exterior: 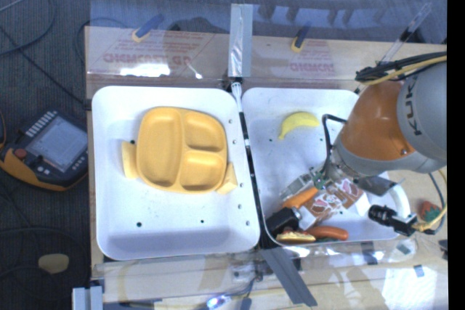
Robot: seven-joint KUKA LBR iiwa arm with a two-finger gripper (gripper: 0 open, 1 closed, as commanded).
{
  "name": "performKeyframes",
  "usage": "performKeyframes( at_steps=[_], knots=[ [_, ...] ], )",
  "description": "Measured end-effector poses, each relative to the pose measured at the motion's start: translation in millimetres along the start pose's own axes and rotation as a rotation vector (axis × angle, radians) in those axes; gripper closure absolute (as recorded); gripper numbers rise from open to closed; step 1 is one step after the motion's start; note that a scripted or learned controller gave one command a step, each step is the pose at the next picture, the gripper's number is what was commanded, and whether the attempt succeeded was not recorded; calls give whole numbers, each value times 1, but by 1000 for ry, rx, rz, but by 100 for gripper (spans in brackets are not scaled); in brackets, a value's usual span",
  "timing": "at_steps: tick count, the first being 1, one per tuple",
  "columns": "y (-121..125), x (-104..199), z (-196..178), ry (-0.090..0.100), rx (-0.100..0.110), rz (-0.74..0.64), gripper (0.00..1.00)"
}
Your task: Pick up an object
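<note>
In the right bin [272, 156] the arm hangs low over a heap of small objects near the front. The gripper [325, 181] sits under the orange wrist band, right above a brown-and-white packet [334, 201] and an orange carrot-like piece [299, 197]. A red-orange piece [328, 232], a yellow-brown piece [296, 237] and a black object [282, 218] lie at the bin's front edge. A yellow banana [298, 123] rests apart at the back of the same bin.
The left bin [116, 221] holds a yellow divided tray [180, 149] lying on pale yellow sheets. A handheld pendant [47, 149] lies on the floor to the left. The bins' shared wall [247, 156] runs between them.
</note>
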State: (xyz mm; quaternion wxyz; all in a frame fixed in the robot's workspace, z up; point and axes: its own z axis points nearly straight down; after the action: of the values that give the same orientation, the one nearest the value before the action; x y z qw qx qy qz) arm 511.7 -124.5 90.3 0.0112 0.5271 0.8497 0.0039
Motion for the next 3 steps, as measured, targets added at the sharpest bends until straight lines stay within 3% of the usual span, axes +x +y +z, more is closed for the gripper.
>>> performKeyframes(
  at_steps=[1,2,3],
  knots=[
    [52,-40,3,10,9,-20,0],
    [110,-41,5,7,11,143,0],
    [143,-55,8,24,50,375,0]
  ],
)
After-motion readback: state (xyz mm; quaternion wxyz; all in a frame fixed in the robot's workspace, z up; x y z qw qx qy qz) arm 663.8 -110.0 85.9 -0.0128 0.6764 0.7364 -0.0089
